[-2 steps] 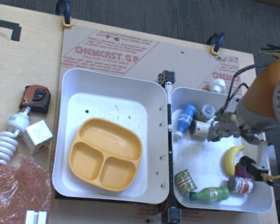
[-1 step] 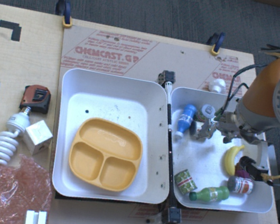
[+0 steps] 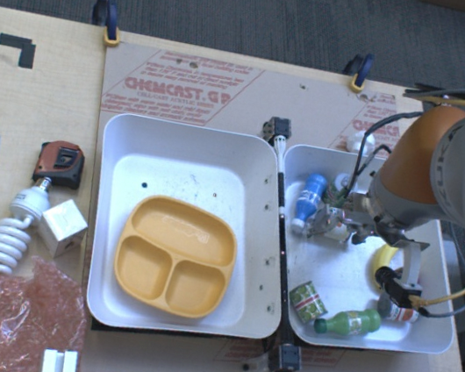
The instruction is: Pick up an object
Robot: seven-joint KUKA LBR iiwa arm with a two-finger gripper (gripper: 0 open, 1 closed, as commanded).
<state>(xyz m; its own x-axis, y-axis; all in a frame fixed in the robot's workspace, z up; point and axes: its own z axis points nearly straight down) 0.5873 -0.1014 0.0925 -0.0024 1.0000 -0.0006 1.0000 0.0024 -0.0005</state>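
The arm (image 3: pixel 450 166) comes in from the right of the frame and bends down over the right bin (image 3: pixel 432 345), its pincer (image 3: pixel 337 221) low in the bin's upper left part. Whether the pincer is open or closed cannot be told — the metal parts blur together there. A blue bottle (image 3: pixel 309 196) lies just left of the pincer, near the bin's left wall, seemingly apart from it. Toward the bin's lower edge lie a green bottle (image 3: pixel 351 322) and, just left of it, a small can (image 3: pixel 308 300) — both well below the pincer. A yellow thing (image 3: pixel 382 262) shows at the bin's right, partly hidden by the arm. The left bin (image 3: pixel 109 230) holds a yellow divided plate (image 3: pixel 176 255). On the table (image 3: pixel 40 13) at the frame's left lie a tape measure (image 3: pixel 60 164), a spiral bulb (image 3: pixel 12 231) and a white cube (image 3: pixel 64 222).
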